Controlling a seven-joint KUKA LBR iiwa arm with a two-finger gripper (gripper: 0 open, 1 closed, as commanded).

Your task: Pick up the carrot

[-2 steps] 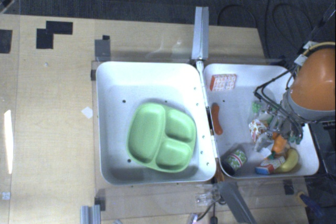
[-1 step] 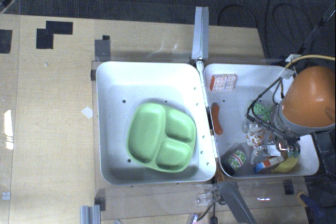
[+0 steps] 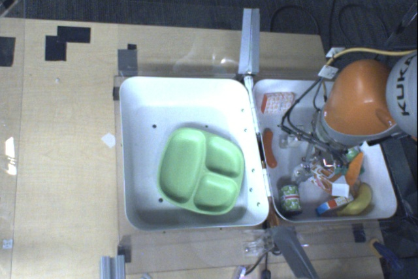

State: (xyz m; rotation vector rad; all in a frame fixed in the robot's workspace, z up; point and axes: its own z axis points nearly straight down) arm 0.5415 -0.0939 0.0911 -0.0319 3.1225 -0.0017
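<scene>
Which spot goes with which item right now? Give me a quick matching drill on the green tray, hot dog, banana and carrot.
Items:
1. green divided tray
2. hot dog
3. banana
4. carrot

Places:
A. right bin, along its left wall
B. right bin, front right corner
C. left bin, middle
D. right bin, beside the arm's wrist, just above the banana

Pairs: 1-C, 2-A, 3-B, 4-D
</scene>
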